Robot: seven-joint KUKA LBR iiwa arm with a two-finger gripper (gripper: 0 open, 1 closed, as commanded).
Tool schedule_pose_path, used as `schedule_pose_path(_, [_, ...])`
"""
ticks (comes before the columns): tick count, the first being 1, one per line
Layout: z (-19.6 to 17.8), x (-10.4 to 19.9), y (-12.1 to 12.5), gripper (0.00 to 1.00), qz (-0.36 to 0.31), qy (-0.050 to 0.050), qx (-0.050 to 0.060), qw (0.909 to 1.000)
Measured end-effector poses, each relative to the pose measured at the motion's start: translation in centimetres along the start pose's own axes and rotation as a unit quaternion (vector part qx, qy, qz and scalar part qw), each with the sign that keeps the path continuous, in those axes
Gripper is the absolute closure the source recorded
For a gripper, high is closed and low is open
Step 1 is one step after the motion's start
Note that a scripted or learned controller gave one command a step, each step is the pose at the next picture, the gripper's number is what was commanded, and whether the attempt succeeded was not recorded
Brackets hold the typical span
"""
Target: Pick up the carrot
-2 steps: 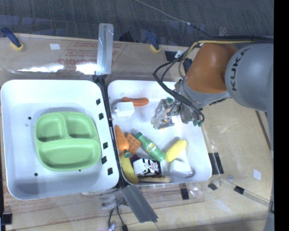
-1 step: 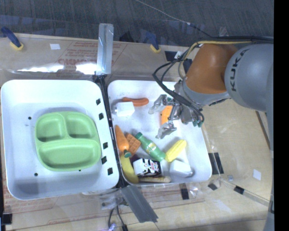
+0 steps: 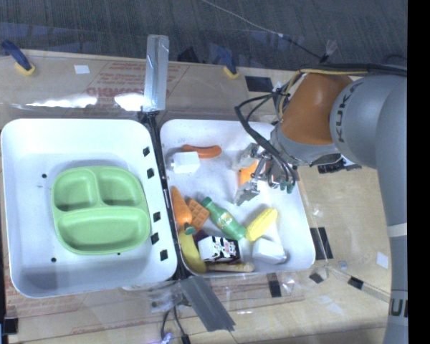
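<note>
Toys crowd the right bin [image 3: 301, 213], heaped toward its near and left side, which leaves little room around any one of them. The carrot [image 3: 179, 205] lies there along the left wall by the divider, slanted, its lower end among a waffle-like piece [image 3: 198, 212], a green bottle [image 3: 224, 219] and a banana [image 3: 191, 255]. A corn cob [image 3: 262, 223], a white block [image 3: 187, 163] and a sausage [image 3: 203, 150] lie in the same bin; the left bin [image 3: 14, 192] carries a green divided plate [image 3: 99, 208]. The arm reaches in from the right, wrist bent down over the bin's right half, so the jaws [image 3: 249, 185] hang well apart from the carrot, nearer the corn. A small orange piece [image 3: 245, 172] shows just beside them, perhaps touching, though whether it sits between them is unclear. How far the jaws are parted I cannot tell; cables and metal blur together there. By my reading the grasp on the carrot is not yet made, and reaching it calls for a move leftward across the bin, then a descent tight against the wall.
</note>
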State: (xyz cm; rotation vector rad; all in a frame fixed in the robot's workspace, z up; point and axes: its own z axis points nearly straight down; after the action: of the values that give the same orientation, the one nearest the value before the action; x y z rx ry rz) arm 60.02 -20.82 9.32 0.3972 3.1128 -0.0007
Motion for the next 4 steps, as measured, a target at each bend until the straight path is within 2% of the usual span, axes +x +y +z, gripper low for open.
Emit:
schedule_pose_path(1, [-1.2, -0.2, 0.2, 1.0, -0.004, -0.003, 0.0, 1.0])
schedule_pose_path(2, [0.1, 6.1, 7.1, 1.0, -0.074, 0.002, -0.001, 0.9973])
schedule_pose_path(3, [0.1, 6.0, 7.0, 0.0, -0.073, 0.001, 0.0, 0.9973])
schedule_pose_path(4, [-5.9, 6.8, 10.0, 0.0, 0.073, 0.0, 0.0, 0.9973])
